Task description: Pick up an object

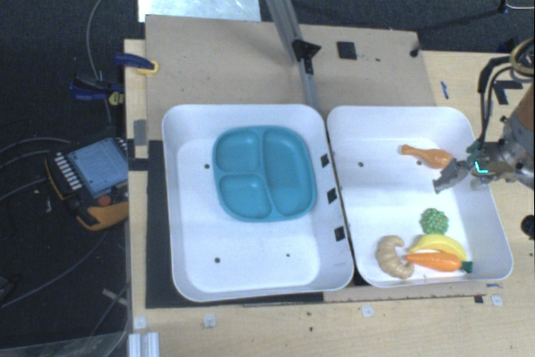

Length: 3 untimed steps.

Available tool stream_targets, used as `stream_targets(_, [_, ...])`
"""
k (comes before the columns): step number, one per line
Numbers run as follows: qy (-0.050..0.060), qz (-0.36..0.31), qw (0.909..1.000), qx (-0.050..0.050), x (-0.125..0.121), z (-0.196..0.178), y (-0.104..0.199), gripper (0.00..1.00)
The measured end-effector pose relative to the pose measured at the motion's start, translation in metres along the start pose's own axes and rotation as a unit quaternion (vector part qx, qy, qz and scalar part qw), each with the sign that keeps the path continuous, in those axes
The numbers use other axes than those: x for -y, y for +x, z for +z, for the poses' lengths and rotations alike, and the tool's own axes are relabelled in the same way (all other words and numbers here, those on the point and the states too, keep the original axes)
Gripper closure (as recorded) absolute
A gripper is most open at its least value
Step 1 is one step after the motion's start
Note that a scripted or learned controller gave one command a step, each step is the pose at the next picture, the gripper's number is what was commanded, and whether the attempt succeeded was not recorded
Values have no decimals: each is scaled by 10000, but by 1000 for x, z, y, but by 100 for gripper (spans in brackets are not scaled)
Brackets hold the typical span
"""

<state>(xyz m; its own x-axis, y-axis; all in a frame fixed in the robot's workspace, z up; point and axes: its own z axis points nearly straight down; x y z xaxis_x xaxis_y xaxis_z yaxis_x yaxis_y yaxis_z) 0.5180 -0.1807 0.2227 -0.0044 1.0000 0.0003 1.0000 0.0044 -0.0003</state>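
Camera view: no brand, label or writing can be read anywhere on the bench (251, 54) or on the things in the bins.

The left shallow white plastic bin (192, 263) holds a teal plastic plate with three compartments (265, 173), lying flat in the bin's upper half.

The right shallow white plastic bin (368, 138) holds five toy foods. An orange-brown toy chicken drumstick (425, 154) lies alone in the upper right part, well apart from the others. In the lower right corner sits a cluster: a small green toy broccoli floret (434, 221) at the top, a yellow toy banana (441, 245) just below it, an orange toy carrot with a green end (436, 262) lying touching the banana's lower edge, and a tan, lumpy toy ginger-like piece (392, 256) at the cluster's left, touching the carrot's tip.

The grey pincer (448, 176) reaches in from the right edge over the right bin's right side, its dark tip pointing left and downward. The tip lies just below and right of the drumstick, near it but apart, and above the broccoli. Nothing is seen between its fingers, so it grasps no object; whether the fingers are spread or closed I cannot tell, since they blur together at this size. A small teal light glows on the wrist behind it.
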Motion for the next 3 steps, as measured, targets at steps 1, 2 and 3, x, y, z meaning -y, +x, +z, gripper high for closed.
stream_targets(1, [-8,-1,10000,3,0,-1,0,0])
stream_targets(2, [5,11,10000,-1,4,46,8,0])
stream_targets(3, [7,17,10000,-2,3,109,9,0])
